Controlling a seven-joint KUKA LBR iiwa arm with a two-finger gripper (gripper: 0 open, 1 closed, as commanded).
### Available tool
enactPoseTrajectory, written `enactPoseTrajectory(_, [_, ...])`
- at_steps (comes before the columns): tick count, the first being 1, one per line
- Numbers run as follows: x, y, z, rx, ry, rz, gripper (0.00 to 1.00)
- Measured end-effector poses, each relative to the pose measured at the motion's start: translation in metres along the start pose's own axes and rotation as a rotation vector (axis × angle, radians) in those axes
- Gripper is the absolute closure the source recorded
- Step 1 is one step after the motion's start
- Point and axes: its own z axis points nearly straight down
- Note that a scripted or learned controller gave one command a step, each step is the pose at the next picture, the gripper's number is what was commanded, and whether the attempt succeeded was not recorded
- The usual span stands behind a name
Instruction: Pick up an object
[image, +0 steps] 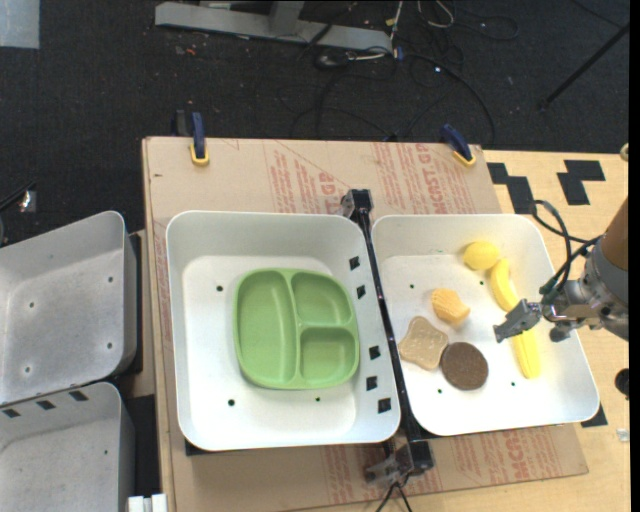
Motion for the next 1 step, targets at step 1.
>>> enactPoseTrajectory(1, [0.0105,0.0006,0.0499,0.003,0.002,0.001,0.00])
